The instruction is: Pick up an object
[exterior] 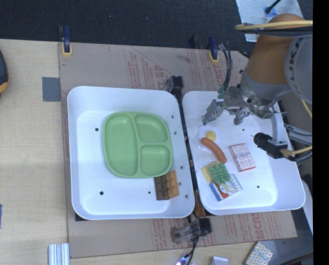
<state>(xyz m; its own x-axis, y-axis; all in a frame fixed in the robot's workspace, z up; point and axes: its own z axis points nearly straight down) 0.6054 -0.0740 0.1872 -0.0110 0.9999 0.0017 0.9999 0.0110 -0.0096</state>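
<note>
At centre right, we judge the hot dog (213, 149) light, smooth and liable to roll; grip its middle. The gripper (226, 112) hovers above, jaws spread.

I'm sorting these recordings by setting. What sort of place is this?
Probably a robotics lab bench for grasping trials: two shallow white plastic bins sit side by side on taped-down cardboard, holding a green divided plate and toy food like a small sausage, with the grey robot arm above.

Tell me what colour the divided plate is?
Light green; the divided plate shows clearly in the camera view.
</note>
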